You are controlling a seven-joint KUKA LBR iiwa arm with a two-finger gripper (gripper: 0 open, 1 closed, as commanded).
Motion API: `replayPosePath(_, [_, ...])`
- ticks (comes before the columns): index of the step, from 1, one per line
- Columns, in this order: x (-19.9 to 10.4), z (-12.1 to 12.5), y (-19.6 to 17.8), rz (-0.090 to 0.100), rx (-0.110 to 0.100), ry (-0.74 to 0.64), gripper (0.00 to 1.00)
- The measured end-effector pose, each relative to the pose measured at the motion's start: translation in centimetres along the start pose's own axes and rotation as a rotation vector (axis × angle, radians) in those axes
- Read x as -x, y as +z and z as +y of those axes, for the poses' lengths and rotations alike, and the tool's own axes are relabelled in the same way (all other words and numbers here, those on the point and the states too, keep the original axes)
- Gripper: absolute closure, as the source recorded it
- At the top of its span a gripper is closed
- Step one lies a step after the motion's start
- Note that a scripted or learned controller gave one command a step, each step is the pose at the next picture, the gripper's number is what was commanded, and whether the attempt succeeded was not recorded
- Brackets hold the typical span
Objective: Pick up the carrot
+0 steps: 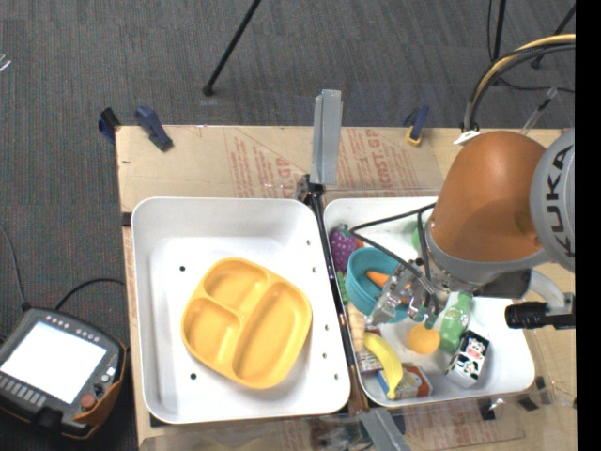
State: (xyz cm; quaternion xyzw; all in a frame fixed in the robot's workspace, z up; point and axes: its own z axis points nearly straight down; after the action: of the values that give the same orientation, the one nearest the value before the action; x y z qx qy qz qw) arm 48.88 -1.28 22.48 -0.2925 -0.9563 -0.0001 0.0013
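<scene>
Single fixed camera above bench [225, 163] — slanted downward view, both bins in frame, moderate distance.

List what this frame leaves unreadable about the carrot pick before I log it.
- Gripper fingers: small and blurred against the clutter in the camera view, so open or shut is unreadable.
- Carrot: an orange sliver shows inside the teal bowl; the gripper covers the rest.
- Right bin: the arm's orange band hides its far right part.
- Purple grapes: partly behind the bowl's rim.
- Green item: too blurred to identify.
</scene>
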Motion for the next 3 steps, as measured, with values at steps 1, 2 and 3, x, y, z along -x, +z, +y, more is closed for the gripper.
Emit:
replayPosePath(1, [7.1,-9.2,-3.5,-0.002,-0.001,-0.122,1.0])
replayPosePath(2, [7.1,-8.9,-3.5,-0.002,0.001,-0.126,0.0])
replayPosePath(3, [12.6,-2.8,3.9,0.005,-0.001,-0.158,0.0])
